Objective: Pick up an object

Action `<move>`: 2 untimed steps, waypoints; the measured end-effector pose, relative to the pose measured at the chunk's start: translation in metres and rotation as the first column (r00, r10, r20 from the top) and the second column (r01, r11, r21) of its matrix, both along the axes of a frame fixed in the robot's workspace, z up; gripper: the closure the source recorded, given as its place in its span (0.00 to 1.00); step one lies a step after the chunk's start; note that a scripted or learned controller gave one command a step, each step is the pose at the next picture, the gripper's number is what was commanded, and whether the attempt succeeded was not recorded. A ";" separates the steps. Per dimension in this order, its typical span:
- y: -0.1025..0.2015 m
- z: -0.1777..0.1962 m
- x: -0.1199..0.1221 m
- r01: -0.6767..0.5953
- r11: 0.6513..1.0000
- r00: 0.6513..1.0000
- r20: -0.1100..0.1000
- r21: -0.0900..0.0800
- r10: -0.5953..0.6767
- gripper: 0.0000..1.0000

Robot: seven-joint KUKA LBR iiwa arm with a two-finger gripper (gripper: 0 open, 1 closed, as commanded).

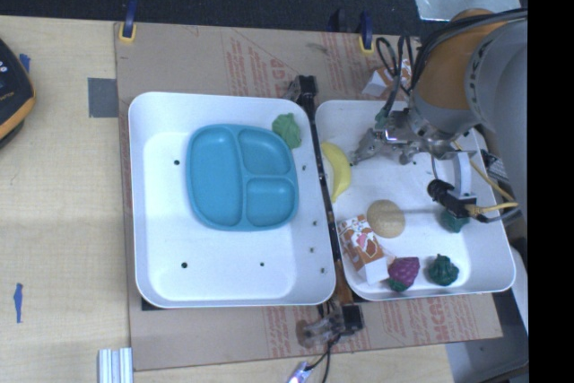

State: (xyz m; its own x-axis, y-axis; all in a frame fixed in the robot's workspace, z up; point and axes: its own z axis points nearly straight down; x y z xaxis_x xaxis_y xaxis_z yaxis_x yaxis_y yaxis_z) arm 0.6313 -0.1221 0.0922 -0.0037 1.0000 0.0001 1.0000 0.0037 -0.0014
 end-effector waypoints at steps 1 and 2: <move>-0.056 0.062 -0.021 0.001 1.000 1.000 0.000 -0.001 -0.001 0.00; -0.090 0.061 -0.074 0.000 1.000 1.000 -0.002 -0.001 0.000 0.00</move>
